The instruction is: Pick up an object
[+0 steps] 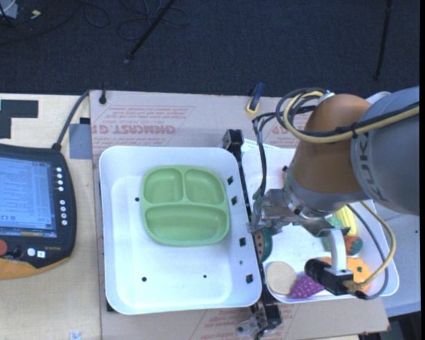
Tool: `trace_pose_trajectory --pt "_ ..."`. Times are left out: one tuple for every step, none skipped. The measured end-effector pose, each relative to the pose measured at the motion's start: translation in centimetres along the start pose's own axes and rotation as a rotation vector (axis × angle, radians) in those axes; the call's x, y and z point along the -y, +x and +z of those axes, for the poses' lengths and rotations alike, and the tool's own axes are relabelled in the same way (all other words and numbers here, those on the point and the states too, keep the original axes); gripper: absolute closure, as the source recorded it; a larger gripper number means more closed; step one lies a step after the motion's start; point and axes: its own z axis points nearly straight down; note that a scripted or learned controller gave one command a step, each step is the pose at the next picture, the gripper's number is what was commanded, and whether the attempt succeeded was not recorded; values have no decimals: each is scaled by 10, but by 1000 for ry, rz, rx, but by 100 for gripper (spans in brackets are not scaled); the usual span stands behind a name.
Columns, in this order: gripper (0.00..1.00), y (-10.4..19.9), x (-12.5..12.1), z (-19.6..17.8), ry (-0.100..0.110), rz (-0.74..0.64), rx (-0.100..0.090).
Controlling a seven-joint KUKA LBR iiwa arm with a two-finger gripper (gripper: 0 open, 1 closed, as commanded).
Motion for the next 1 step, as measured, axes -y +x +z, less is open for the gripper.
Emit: trace_pose_trajectory --pt "100 58 0 8 0 0 1"
